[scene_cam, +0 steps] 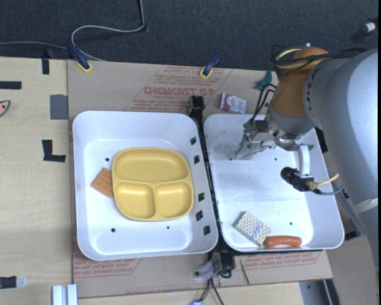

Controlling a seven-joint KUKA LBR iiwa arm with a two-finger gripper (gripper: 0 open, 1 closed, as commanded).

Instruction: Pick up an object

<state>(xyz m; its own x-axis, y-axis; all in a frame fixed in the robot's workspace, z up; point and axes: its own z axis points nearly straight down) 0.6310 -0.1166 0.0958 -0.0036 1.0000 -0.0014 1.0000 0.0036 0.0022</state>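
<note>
I see the gripper (pixel 246 150) low over the back part of the right bin (pixel 267 189), fingers pointing down at bare white floor. Nothing sits between them; I cannot tell how far apart they stand. Candidate objects lie well apart from it, at the bin's front edge: a patterned small box (pixel 252 227) and, just beside it, an orange sausage (pixel 282 241). Left bin (pixel 89 138) holds a yellow divided plate (pixel 153 183) over a brown cracker (pixel 103 182).

Right bin (pixel 267 189) floor open mid-way; patterned block (pixel 253 227), sausage (pixel 282 241) crowd near edge; yellow tray (pixel 153 183) fills left bin (pixel 89 170).
</note>
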